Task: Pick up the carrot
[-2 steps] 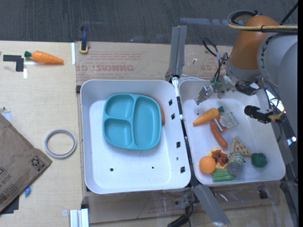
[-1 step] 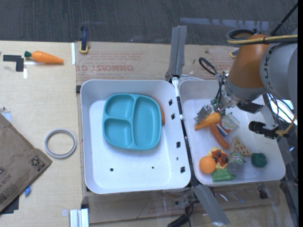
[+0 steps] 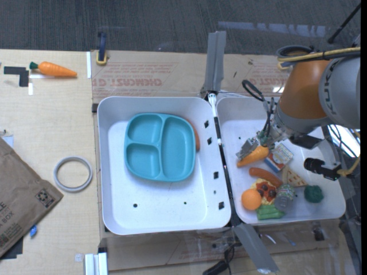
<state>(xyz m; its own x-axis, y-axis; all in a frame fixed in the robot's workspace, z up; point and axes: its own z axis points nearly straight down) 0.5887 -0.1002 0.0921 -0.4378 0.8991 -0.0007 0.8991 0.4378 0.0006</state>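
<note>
1. My claw (image 3: pixel 259 144) is down in the right bin (image 3: pixel 229 125), near its middle, right over the carrot (image 3: pixel 253 156); I cannot tell from here how it is set, released or clenched.
2. The carrot lies tilted, its thick end toward the bin's centre and its tip toward the left wall, touching a grey crumpled piece (image 3: pixel 248 147) just beside my claw.
3. Below the carrot the room is tight: a red sausage (image 3: pixel 265 175), an orange ball (image 3: pixel 250 199), a green piece (image 3: pixel 268 212), a cracker-like wedge (image 3: pixel 295 178) and a dark green lump (image 3: pixel 313 193) crowd the bin's near edge.
4. The far-left corner of the right bin is open floor.
5. The left bin (image 3: pixel 109 171) holds a blue 3-section plate (image 3: pixel 160 146) toward its far edge, with bare floor along the near edge.
6. On the bench's far-left corner lies a 2nd carrot (image 3: pixel 54 69); a tape ring (image 3: pixel 73 172) sits near the left bin's outer wall.
</note>
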